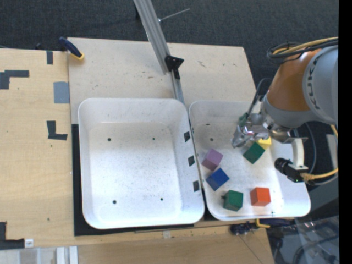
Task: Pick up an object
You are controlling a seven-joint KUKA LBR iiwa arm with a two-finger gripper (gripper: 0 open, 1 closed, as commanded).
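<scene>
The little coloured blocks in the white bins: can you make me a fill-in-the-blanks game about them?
1. All the blocks lie in the ____ white plastic bin.
2. The small purple cube sits just above the ____ cube.
3. The orange cube sits beside a dark ____ cube.
4. The robot's gripper hangs next to a green block and a ____ block.

Missing words: right; blue; green; yellow

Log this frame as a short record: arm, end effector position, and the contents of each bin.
arm: reaches in from the right
end effector: low over right bin, beside green block and yellow block
other blocks in right bin: purple block, blue block, dark green block, orange block
left bin: holds no blocks
</scene>
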